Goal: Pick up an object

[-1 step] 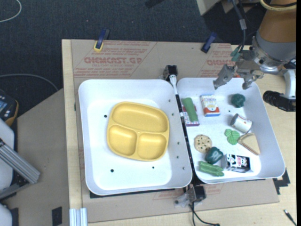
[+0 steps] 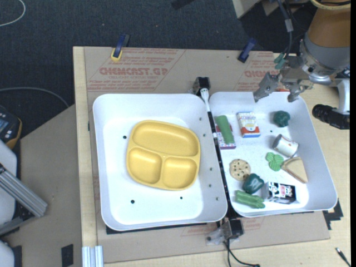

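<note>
Claw (image 2: 278, 91) spread wide, holding nothing

Orange band tops a grey wrist, with black cable (looped) above the metal end effector (image 2: 277, 89).

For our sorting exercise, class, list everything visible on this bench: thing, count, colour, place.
Shallow plastic bins: 2, white, side by side.
Divided plastic tray: 1, yellow, left bin.
Small carton: 1, white and red, right bin.
Round cookie: 1, tan, right bin.
Long green bar: 1, right bin's left edge.
Dark green lump: 1, right bin.
Spring clamps: 2, blue, bench's far edge.
Two-finger gripper: 1, grey, open, above right bin's far edge.
</note>
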